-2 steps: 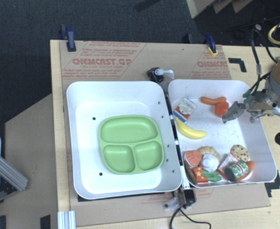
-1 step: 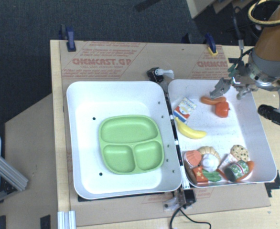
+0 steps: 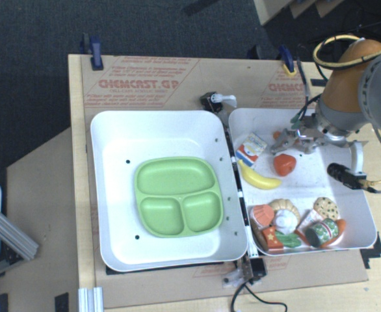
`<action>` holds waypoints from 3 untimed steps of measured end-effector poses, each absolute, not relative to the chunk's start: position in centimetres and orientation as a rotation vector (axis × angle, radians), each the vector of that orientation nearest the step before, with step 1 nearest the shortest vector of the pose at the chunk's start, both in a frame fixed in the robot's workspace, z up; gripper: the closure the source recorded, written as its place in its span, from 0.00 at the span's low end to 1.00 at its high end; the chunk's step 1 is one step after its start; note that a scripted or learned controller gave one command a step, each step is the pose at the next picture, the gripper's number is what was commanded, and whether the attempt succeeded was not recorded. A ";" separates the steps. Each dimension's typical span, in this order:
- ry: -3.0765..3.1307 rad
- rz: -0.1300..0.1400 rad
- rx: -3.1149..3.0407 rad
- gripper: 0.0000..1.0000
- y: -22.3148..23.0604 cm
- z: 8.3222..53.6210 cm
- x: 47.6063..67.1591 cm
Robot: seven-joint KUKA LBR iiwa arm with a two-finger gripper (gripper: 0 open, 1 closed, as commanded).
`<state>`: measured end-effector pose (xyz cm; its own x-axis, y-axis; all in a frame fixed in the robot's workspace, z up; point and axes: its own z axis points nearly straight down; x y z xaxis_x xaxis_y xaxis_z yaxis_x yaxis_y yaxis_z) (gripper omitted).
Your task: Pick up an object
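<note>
Red toy (image 3: 284, 164): loose in right bin (image 3: 356, 194), beside banana (image 3: 259, 177).
Tool (image 3: 300, 137): just above it, placed to descend; grip state cannot tell.

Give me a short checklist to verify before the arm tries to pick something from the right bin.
1. Gripper is over the right bin: ok.
2. Red tomato-like toy lies apart from the banana: ok.
3. Gripper is centred on the red toy: not ok, it sits beside it.
4. Fingers open enough: cannot tell.
5. Toys near the cookie are crowded together: not ok for picking.
</note>
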<state>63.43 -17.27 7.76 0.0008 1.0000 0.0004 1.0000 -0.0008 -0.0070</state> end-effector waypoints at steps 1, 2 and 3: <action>-2.218 0.003 -2.214 0.00 -12.6 8.4 58.6; -2.223 -0.003 -2.225 1.00 -12.9 9.7 59.0; -2.232 -0.010 -2.219 1.00 -7.4 19.0 60.1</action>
